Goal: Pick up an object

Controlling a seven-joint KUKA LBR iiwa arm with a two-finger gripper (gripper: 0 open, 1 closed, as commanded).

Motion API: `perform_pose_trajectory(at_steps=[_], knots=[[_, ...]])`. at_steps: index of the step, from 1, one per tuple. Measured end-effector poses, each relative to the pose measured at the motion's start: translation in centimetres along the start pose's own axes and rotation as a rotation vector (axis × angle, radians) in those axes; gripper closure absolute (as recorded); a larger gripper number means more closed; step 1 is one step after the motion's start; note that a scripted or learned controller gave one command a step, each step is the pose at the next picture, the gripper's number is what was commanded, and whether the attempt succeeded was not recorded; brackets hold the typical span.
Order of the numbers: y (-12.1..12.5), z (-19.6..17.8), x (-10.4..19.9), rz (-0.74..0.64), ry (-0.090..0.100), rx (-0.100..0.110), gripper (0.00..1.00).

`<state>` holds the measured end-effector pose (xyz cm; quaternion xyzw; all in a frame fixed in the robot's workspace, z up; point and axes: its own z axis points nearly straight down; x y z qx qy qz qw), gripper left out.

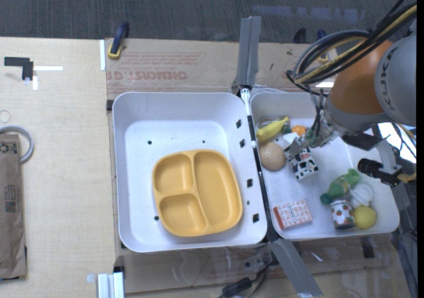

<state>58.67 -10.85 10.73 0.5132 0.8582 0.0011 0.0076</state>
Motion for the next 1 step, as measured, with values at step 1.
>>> perform_pose_trajectory(at_steps=[1], knots=[[-0.69,-8.46,4.62,-0.271,0.011,0.008,1.00]])
